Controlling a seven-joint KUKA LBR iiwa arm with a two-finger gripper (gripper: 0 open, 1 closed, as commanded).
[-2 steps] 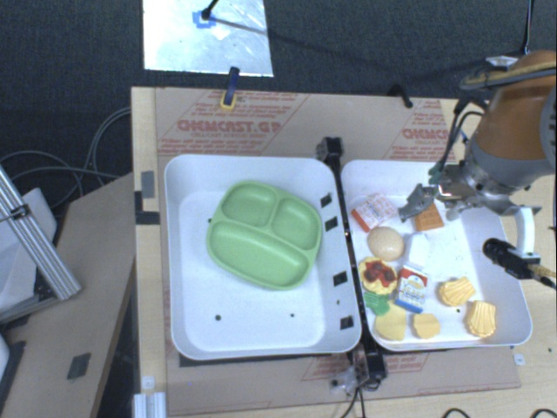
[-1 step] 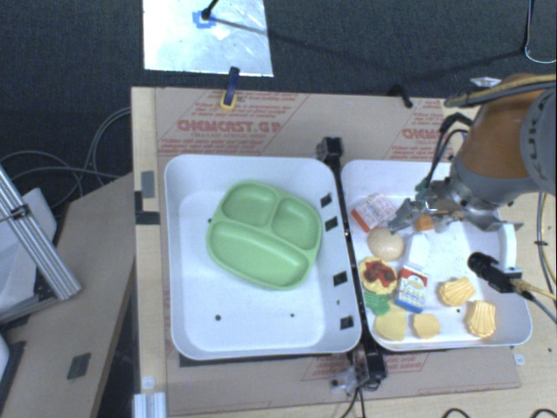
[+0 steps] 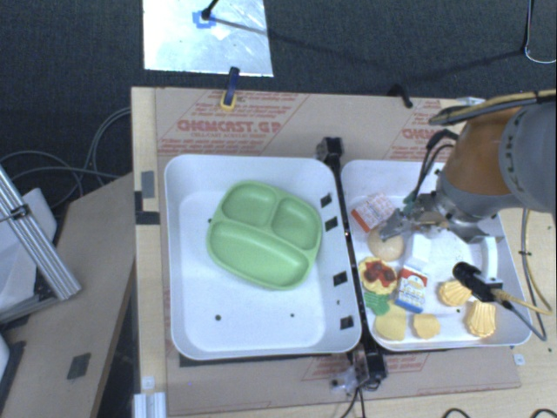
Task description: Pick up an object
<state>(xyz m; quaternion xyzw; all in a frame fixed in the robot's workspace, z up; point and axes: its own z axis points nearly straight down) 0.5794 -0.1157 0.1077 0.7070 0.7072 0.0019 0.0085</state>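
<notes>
The right bin (image 3: 509,338) holds several toy foods. A beige round piece (image 3: 385,246) lies near its left wall, with a red-and-white packet (image 3: 374,209) just behind it. My gripper (image 3: 393,227) hangs low over the bin, right above the upper edge of the beige piece and beside the packet. Nothing shows as lifted. In front lie a red-and-yellow piece (image 3: 379,273), a green piece (image 3: 376,302) and a small blue-and-white box (image 3: 411,291).
Yellow pieces lie along the right bin's front: (image 3: 392,326), (image 3: 426,326), (image 3: 452,293), (image 3: 480,320). The left bin (image 3: 187,320) holds a green divided plate (image 3: 264,233). The arm's grey and orange body (image 3: 487,164) covers the right bin's back right corner.
</notes>
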